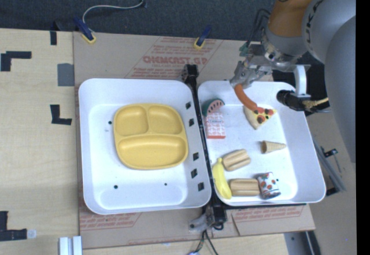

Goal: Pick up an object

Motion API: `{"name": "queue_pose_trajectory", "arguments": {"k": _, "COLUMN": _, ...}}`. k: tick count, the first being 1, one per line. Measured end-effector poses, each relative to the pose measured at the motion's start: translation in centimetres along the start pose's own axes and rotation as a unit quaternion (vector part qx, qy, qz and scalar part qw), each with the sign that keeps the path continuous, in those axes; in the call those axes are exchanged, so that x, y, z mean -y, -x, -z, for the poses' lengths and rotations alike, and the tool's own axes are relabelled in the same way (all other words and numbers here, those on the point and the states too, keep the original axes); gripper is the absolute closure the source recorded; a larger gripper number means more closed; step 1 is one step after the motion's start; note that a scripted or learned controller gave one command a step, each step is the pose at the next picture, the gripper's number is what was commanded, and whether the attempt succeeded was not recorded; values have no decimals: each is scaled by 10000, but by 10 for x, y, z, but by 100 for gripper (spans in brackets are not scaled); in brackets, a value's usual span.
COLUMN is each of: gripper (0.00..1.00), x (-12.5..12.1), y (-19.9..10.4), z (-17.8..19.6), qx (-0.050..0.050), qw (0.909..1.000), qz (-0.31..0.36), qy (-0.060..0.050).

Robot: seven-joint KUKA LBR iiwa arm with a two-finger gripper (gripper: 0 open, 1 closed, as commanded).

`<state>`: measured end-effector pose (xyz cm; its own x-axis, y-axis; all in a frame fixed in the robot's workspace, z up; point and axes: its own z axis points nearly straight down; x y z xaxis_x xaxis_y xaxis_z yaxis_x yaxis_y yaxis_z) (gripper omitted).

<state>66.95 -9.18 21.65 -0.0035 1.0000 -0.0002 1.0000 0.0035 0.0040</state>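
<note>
- Because the orange sausage-shaped piece (245,97) dangles below the gripper (247,76) by its upper end alone, the likeliest failure from here is a slip: the piece hangs at a slant, most of its length lies outside the hold, and any swing of the arm could work it loose.
- If it drops, it would probably fall back into the right bin (300,150), onto or beside the pizza slice (258,116) just below it.
- A second risk, in my judgement: the low end of the piece sits very close to the pizza slice, so a sideways move before more lift could drag against it.
- Gripper state: the fingers look drawn close together with the top of the orange piece pinched between them; the contact itself is small and partly shadowed, so I read the hold as thin.
- Position: gripper over the far edge of the right bin, the piece hanging above that bin's back portion.
- Other items in the right bin lie apart from the gripper: cone (272,146), banana (221,178), bread roll (236,159).
- Left bin (92,150) holds the yellow divided plate (151,135), well away from the gripper.
</note>
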Motion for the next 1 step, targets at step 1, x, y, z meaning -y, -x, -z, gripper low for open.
{"name": "queue_pose_trajectory", "arguments": {"k": 1, "gripper": 100, "x": 1, "y": -48, "z": 31, "qx": -5, "qw": 10000, "qz": -3, "qy": -18}}
